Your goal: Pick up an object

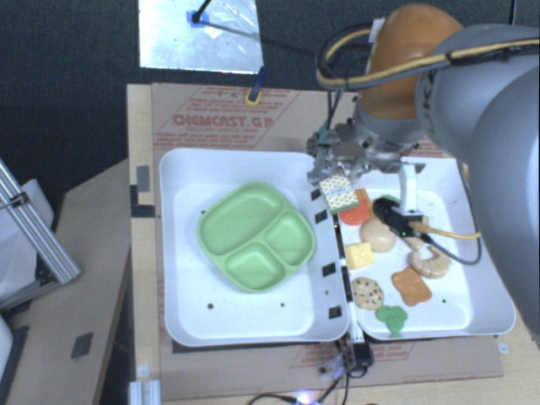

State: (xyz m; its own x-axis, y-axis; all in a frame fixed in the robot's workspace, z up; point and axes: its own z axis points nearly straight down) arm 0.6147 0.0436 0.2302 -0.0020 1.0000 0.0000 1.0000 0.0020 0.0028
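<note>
My gripper [336, 174] hangs over the divider between the two white bins, near their far edge. A small packet with a green and yellow checked pattern [338, 194] sits directly under it, its top edge pinched between the fingers, and it looks lifted above the bin rim. Several food toys lie in the right bin [472, 294]: an orange-red piece [359, 212], a cream round lump [380, 239], a yellow cheese cube [360, 255], a speckled cookie [367, 292], a green broccoli [391, 316], an orange-brown slice [411, 286] and a beige ring [430, 261].
A green divided plate [256, 236] lies in the middle of the left bin [181, 310]. The grey arm covers the right bin's far right corner. A silver sheet [198, 24] lies beyond the bench. An aluminium frame [29, 226] stands at the left.
</note>
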